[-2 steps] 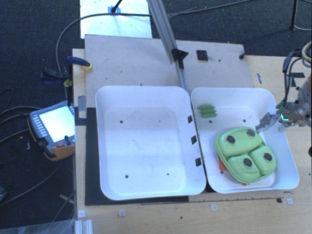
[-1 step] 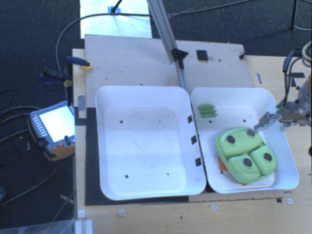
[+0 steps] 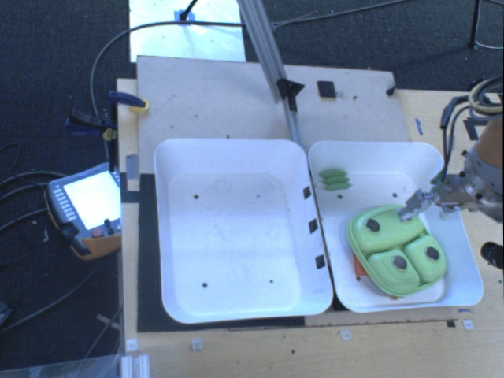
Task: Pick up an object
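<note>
nearest the lens sat the large pale-green moulded plastic piece with three rounded lobes point(image 3: 396, 252), each lobe bearing a small dark spot, lying in the lower half of the right shallow white bin point(image 3: 465, 290) with a sliver of orange showing under its lower left edge. the grey two-finger gripper point(image 3: 412, 207) hung at the piece's upper right lobe, right at its surface; whether its jaws were parted or closed on anything could not be told. a small green ridged object point(image 3: 335, 180) lay apart near that bin's upper left corner. the left shallow white bin point(image 3: 169, 211) stood just beside the right one, the two touching along their shared edge. both rested on a pale wooden bench point(image 3: 236, 93) over dark carpet point(image 3: 47, 53), where a teach pendant with a lit screen point(image 3: 85, 207) lay among black cables.
</note>
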Tool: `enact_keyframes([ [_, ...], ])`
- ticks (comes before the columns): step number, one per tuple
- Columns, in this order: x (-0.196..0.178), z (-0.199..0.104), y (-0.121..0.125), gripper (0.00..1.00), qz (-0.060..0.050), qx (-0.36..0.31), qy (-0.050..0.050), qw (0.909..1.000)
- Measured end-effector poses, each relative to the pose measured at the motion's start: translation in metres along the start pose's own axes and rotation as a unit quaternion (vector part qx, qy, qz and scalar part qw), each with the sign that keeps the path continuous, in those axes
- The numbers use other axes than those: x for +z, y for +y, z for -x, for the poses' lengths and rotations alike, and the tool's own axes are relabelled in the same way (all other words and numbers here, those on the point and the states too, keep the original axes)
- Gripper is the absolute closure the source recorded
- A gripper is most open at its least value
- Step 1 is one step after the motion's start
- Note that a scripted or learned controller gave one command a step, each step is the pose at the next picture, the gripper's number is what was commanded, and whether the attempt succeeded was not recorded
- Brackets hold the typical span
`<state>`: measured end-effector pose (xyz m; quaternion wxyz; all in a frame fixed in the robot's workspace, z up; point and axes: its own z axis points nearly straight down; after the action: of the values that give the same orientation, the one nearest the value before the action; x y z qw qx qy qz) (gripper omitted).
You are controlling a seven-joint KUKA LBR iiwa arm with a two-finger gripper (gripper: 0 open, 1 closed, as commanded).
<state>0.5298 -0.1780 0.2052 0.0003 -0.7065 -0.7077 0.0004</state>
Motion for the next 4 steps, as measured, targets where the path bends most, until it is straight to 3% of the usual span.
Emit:
enact_keyframes([
  [1, 0.042, 0.001, 0.002, 0.0, 0.0, 0.0, 0.0, 1.0],
  [2, 0.079, 0.006, 0.001, 0.0, 0.007, 0.001, 0.0, 1.0],
  [3, 0.065, 0.006, 0.004, 1.0, 0.013, 0.0, -0.002, 0.9999],
  [4, 0.01, 0.007, -0.005, 1.0, 0.003, -0.001, -0.001, 1.0],
])
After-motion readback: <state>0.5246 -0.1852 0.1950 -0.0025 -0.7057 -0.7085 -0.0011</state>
